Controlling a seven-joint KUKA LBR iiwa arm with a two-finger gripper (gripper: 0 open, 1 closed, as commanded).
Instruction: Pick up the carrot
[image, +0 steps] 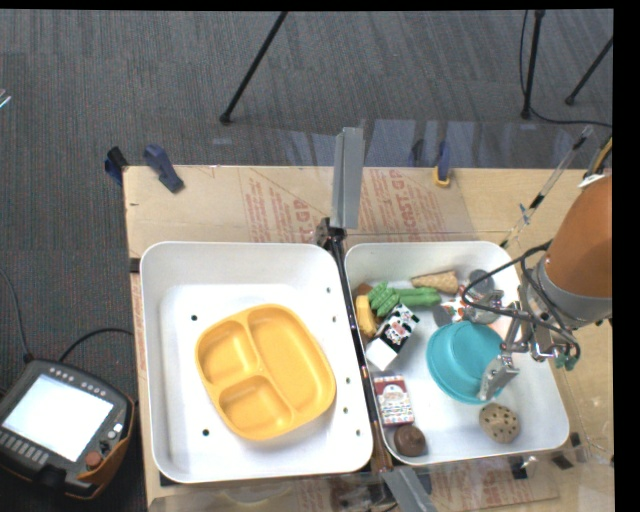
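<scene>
White plastic bins sit side by side on a cardboard-topped bench; the left bin contains a yellow three-compartment plastic plate, lying roughly central and slightly rotated. The right bin holds the clutter. The carrot, a small orange-yellow piece, lies against that bin's left wall, just beside a green leafy toy vegetable and a black-and-white cow-patterned carton. A tan wedge-shaped piece lies near the far wall. A red printed box and a dark brown doughnut occupy the near left corner; a speckled brown cookie lies near the front right. The grey arm with its orange band reaches in from the right, its two-finger gripper over the right rim of a teal round bowl, well apart from the carrot. Whether the jaws stand apart or together cannot be told.
</scene>
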